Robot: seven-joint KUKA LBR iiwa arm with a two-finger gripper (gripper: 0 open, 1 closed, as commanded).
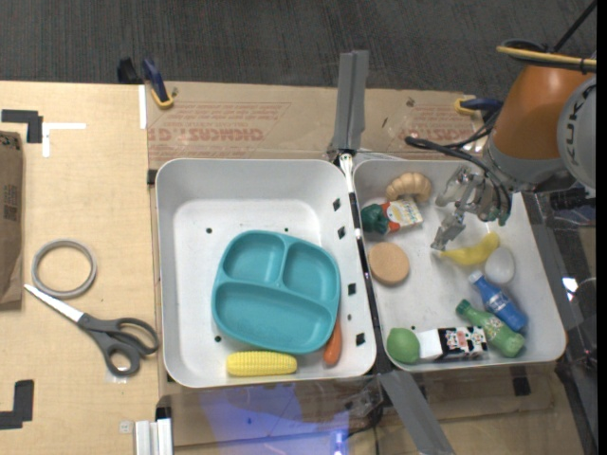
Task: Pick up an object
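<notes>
My gripper [453,227] hangs over the right bin [541,344], toward that bin's far right corner. Its metal fingers are spread apart with nothing between them, one tip reaching down toward the bin floor beside the banana [473,250].

I take the banana as the likeliest target, since it lies closest to the fingertips. It sits just past the lower tip, toward the bin's right wall, touching or very nearly touching that finger; I cannot tell which from this angle. Its long axis runs at a slant, rising from its end near the gripper up toward the right wall. So the fingers stand off one end of the fruit and do not straddle its middle.

Other things crowd in. A white rounded object [501,265] lies just beside the banana's upper end. The croissant [409,187] sits near the far wall, and a red and green packet [394,215] lies below it against the divider. The round cookie [389,263] rests mid-bin by the divider, well clear of the fingers.

In my judgement the next move needs a shift toward the right wall so the open fingers bracket the banana across its narrow width. Closing where they are would likely pinch only its tip, or miss.
</notes>
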